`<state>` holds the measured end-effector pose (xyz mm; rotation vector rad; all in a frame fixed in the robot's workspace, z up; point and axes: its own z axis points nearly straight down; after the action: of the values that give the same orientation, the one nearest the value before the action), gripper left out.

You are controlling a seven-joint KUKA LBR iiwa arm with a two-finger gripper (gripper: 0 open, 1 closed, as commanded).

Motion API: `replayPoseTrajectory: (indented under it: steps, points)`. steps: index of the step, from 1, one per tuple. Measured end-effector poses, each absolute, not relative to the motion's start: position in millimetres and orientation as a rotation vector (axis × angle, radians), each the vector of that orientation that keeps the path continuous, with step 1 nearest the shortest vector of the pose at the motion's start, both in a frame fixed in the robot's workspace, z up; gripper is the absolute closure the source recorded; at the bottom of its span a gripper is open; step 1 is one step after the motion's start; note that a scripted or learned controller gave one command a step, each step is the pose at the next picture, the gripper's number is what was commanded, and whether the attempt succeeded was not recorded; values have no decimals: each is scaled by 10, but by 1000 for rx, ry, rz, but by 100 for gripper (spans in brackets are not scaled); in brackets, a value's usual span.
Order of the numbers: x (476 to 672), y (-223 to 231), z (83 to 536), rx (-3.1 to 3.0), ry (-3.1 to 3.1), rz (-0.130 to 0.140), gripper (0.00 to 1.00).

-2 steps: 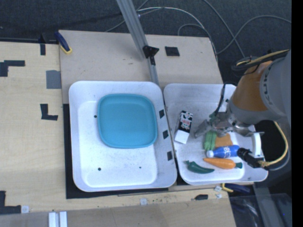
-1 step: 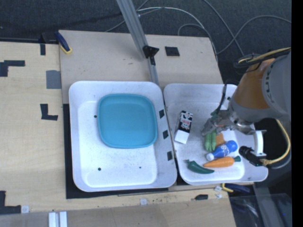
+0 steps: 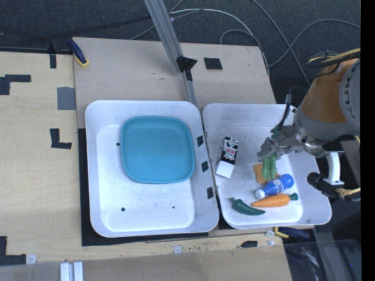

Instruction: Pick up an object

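Gripper (image 3: 270, 151) low over the right bin (image 3: 246, 119), near its right edge, tips just above a green piece (image 3: 269, 168); cannot tell the finger state. Beneath and beside that: orange block (image 3: 258, 172), blue-and-white bottle (image 3: 275, 186), carrot (image 3: 272, 201), dark green pepper (image 3: 246, 207) crowded toward the near right corner. Small black-and-white carton (image 3: 227, 156) apart, toward the bin's left edge. Open floor across the far half. Left bin (image 3: 105, 212): teal plate (image 3: 157, 149) only, bare room along the near edge.
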<state>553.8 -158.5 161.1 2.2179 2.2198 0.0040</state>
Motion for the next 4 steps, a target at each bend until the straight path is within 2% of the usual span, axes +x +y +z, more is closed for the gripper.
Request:
replayPoseTrajectory:
  steps: [2, 4]
  points:
    - [5603, -1594, 2849, 2218, 2219, 5, 100]
    - [5553, -577, 2588, 2218, 2227, -1, 100]
